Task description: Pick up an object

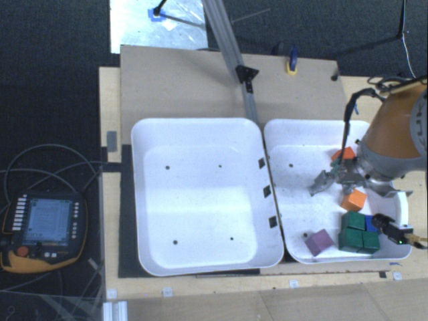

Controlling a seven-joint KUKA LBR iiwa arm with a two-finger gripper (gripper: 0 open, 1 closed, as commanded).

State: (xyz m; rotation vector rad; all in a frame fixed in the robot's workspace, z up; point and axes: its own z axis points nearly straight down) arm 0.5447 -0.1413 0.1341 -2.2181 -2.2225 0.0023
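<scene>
We judge the orange cube [354, 199] at five o'clock of our gripper [326, 181], whose state we cannot tell, light and rigid, best pinched across flat faces

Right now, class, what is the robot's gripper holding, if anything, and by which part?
Nothing is held. The gripper hangs over the bare floor of the right bin, its fingers spread, apart from the orange block and the purple block.
</scene>
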